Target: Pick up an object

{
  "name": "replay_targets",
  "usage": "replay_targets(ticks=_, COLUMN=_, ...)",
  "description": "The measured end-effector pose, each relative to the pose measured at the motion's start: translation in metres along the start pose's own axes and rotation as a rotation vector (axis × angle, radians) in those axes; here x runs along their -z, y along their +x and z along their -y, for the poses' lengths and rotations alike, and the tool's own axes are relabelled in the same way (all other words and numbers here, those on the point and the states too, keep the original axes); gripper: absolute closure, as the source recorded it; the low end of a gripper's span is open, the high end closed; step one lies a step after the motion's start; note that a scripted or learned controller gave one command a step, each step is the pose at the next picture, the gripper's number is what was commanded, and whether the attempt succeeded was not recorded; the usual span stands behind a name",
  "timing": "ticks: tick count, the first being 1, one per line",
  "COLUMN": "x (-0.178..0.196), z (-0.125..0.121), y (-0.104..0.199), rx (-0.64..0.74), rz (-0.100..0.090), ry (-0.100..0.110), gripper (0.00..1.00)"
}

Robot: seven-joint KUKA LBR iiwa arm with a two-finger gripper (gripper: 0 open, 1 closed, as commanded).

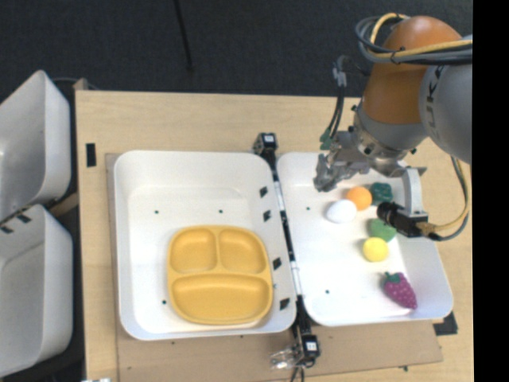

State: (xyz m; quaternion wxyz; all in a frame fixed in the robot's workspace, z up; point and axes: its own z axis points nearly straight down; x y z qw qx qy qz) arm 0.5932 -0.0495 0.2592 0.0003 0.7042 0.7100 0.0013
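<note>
- Two-finger gripper [328, 177]: low over the right white bin [350, 293], near its far-left corner. Finger opening and contents cannot be determined.
- Nearest objects: white ball [341, 211] and orange ball [359, 197], just beside the gripper.
- Toward the right edge: green pieces [382, 229], yellow ball [375, 249], purple toy grapes [400, 290].
- Left white bin [143, 205]: yellow compartment plate [219, 275].
- Both bins rest on the pale wooden bench [175, 122].
</note>
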Motion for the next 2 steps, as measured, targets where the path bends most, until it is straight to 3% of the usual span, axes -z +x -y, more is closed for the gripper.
replay_targets(ticks=1, x=-0.005, z=-0.013, y=0.049, rx=-0.002, rz=0.001, ry=0.001, gripper=1.0)
replay_targets(ticks=2, x=-0.005, z=-0.005, y=0.103, rx=-0.002, rz=0.001, ry=0.003, gripper=1.0)
